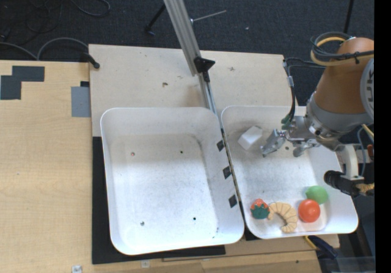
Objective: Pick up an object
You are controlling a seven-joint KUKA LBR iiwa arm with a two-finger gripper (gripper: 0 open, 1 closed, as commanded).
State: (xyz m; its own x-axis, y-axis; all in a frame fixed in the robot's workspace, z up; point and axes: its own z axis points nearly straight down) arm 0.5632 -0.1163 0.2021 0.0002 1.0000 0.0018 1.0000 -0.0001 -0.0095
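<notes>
- The tabletop (146,76) holds two flat white bins side by side.
- The left bin (116,204) has small dark specks on its floor.
- The right bin (348,220) has all the toys in it.
- A small white block (249,137) lies near the far edge of the right bin, close to the wall between the bins.
- The gripper (282,143) hangs over the right bin, just beside the white block, on the side away from the left bin.
- The gripper's two fingers are spread apart, one toward the block and one toward the arm. Nothing sits between them, so it grasps no toy.
- I cannot tell if the nearer finger touches the white block. They look very close.
- The arm (342,91) is big and orange and grey. It comes in over the right edge of the tabletop.
- Four toys lie in a row along the near edge of the right bin.
- A small red and green toy (259,208) is the one closest to the wall between the bins.
- A tan curved toy (285,214) that looks like a croissant lies just beside it.
- A round orange-red ball (310,211) sits next to the croissant toy.
- A green toy (316,193) sits just behind the ball, touching it or almost touching it.
- A long grey metal bar (182,21) leans up from the far edge of the tabletop, above the gap between the bins.
</notes>
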